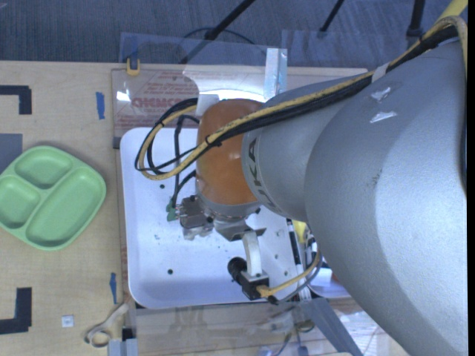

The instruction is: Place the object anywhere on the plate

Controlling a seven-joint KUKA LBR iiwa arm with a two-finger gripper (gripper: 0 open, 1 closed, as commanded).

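Note:
A light green plate with three compartments lies on the wooden bench at the left, outside the white bin, and I see nothing on it. My arm reaches from the right over the bin, and its orange band and wrist cover the bin's middle. The gripper points down over the bin's left-centre, mostly hidden under the wrist. A small green bit shows at the gripper's left edge; I cannot tell what it is. A yellow sliver peeks out under the arm at the bin's right.
Small dark specks dot the bin floor. Black tape corners and blue tape marks sit on the bench. A clear plastic sheet stands behind the bin. A pale cord loop lies at the front left.

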